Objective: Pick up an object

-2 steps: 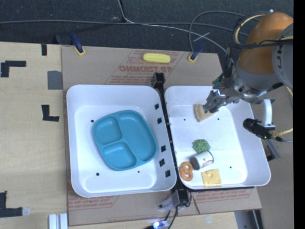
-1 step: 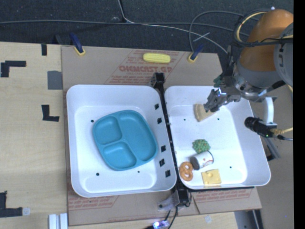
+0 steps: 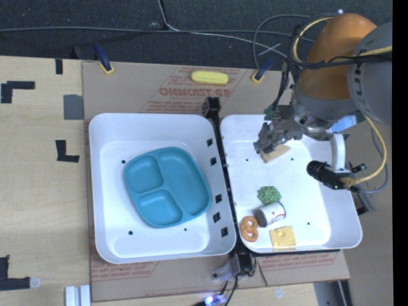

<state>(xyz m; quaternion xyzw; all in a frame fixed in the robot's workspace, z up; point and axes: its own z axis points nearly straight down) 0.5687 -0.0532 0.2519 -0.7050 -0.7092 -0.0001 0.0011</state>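
**Gripper low over the tan block in the right bin**

Taking the tan block (image 3: pixel 276 152) as the landmark: nearest the front rim of the right bin (image 3: pixel 344 234) lies a yellow square (image 3: pixel 282 237), beside it a pretzel (image 3: pixel 248 229), then a small can (image 3: pixel 270 214) and a green ball (image 3: pixel 268 194), all well apart from the block. The block itself sits toward the bin's back, pale tan, wedge-like, one corner poking out below the gripper (image 3: pixel 270 140). I cannot tell whether the gripper is open or clamped; its dark body hides the tips. To do this well, I'd judge it should centre squarely over the block before lifting, since only an edge seems covered. Left of the block, the other bin holds a blue tray (image 3: pixel 167 187).
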